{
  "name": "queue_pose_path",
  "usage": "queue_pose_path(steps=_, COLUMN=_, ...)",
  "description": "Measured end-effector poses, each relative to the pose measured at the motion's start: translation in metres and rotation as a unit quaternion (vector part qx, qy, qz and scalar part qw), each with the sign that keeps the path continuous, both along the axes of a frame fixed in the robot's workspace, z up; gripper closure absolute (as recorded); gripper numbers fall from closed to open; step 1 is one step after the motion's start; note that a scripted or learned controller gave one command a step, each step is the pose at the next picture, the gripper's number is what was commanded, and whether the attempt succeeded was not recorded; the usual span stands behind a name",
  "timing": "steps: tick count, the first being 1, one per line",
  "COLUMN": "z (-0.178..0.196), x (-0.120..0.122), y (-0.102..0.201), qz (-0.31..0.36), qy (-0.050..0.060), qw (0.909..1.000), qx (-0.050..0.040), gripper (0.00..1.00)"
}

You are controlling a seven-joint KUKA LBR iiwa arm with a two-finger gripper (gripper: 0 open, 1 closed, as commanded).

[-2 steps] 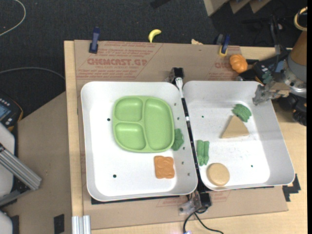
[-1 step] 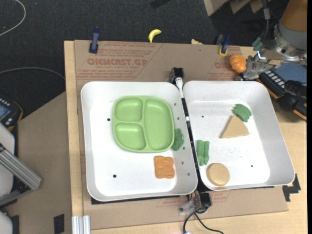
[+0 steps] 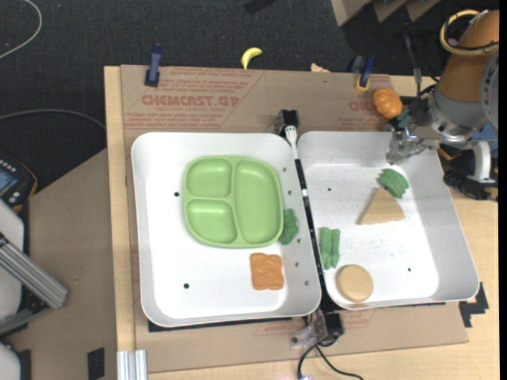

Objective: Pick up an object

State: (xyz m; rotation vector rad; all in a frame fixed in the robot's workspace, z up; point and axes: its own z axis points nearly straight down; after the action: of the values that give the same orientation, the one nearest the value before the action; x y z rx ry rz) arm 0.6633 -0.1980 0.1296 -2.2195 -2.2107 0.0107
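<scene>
The gripper [image 3: 402, 142] hangs over the far corner of the right bin [image 3: 444, 236], its metal tip pointing down. From here I cannot tell how it is set, and nothing shows in it. Just beside it, toward me, lies a small green lump [image 3: 393, 182], with a tan wedge [image 3: 383, 209] touching its near side. Further off in the same bin, green beans [image 3: 329, 246] sit by the left wall and a round bun [image 3: 354, 283] rests in the near corner. The left bin [image 3: 158, 236] holds a green tray [image 3: 234, 200], an orange waffle [image 3: 267, 271] and another green bit [image 3: 289, 226].

The green lump looks like the nearest target. To take it well, I'd judge the arm should centre above it first, then come straight down, keeping off the wedge so that doesn't get nudged or caught along with it. The lump is low and irregular, so a deep, squared approach seems safer than a glancing one.
</scene>
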Motion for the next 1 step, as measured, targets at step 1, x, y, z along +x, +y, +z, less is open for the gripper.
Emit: queue_pose_path(steps=1, z=0.0421, x=-0.0123, y=-0.0278, qz=0.001, qy=-0.008, qw=1.0000, qx=-0.0025, gripper=1.00)
